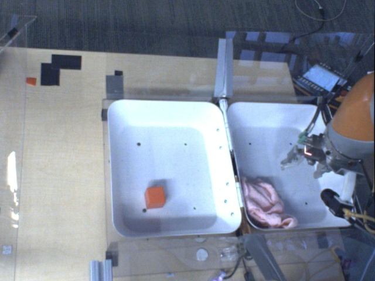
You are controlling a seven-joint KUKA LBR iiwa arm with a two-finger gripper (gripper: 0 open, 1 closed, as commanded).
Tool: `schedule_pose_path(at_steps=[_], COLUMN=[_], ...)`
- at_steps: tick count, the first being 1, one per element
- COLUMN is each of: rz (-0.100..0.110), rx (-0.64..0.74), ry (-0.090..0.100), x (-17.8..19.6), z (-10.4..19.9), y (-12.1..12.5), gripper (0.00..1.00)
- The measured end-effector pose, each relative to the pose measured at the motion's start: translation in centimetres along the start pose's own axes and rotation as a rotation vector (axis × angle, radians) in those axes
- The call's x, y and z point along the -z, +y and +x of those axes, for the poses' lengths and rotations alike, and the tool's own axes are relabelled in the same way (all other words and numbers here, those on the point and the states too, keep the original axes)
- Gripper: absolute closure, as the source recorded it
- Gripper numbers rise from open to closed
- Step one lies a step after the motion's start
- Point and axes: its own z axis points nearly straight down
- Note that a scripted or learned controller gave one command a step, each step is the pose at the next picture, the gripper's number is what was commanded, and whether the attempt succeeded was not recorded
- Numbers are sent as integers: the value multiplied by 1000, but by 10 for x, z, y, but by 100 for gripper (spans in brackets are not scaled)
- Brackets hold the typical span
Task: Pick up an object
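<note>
Pink cloth lies in the right bin's near-left corner, apart from the gripper above the bin's middle; its grip state is unclear.

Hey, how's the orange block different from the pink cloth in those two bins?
The orange block is a small, rigid, boxy piece with flat faces; the pink cloth is larger, soft and crumpled into folds. The block lies in the left bin, away from its walls, while the cloth is bunched in the right bin against its near-left corner. The claw hovers over the right bin, much nearer the cloth. Both rest on a white bin floor.
</note>
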Motion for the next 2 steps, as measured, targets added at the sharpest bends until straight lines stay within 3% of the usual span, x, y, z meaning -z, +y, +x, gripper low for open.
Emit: schedule_pose_path(at_steps=[1, 2], rz=[-1, -3], rx=[-15, 239], ry=[0, 0], x=[-12, 1], z=[-30, -35], y=[78, -10], gripper=[0, 0])
